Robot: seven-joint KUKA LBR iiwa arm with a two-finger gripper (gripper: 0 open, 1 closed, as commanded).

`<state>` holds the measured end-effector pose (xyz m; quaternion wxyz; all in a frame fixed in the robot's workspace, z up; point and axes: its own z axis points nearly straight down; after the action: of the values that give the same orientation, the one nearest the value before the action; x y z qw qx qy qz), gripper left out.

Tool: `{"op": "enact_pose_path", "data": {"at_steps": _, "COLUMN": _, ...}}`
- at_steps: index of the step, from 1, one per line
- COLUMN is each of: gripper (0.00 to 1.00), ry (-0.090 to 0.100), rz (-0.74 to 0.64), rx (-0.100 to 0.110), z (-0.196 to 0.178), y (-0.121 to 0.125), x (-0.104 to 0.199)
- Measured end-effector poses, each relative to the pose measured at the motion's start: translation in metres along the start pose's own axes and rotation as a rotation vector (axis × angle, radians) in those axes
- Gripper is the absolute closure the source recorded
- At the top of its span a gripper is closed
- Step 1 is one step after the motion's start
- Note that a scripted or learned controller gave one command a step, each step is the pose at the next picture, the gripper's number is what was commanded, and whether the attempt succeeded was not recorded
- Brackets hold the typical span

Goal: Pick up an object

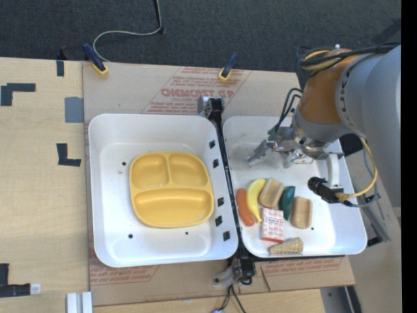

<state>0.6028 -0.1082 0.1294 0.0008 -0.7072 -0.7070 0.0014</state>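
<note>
Several toy foods lie in the right bin (345, 240): an orange carrot (245, 208), a yellow banana (255, 192), a tan bread piece (271, 193), a teal item (287, 199), a brown bun (301, 212), a red and white carton (272, 225) and a waffle cone (287, 245). My gripper (274, 155) hangs over the bin's far half, just above the banana and bread. Its fingers are spread open and hold nothing.
The left bin (104, 175) holds a yellow divided plate (172, 189). A black clip-lined divider (220, 168) separates the bins. The grey arm with its orange band (322, 96) comes in from the right over the bin's far right corner.
</note>
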Motion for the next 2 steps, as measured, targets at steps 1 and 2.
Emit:
{"op": "enact_pose_path", "data": {"at_steps": 1, "gripper": 0.0, "ry": 0.0, "rz": -0.001, "rx": -0.005, "z": 0.043, "y": -0.017, "x": 0.004}}
{"op": "enact_pose_path", "data": {"at_steps": 2, "gripper": 0.0, "ry": -0.002, "rz": -0.001, "rx": -0.01, "z": 0.043, "y": -0.06, "x": 0.012}}
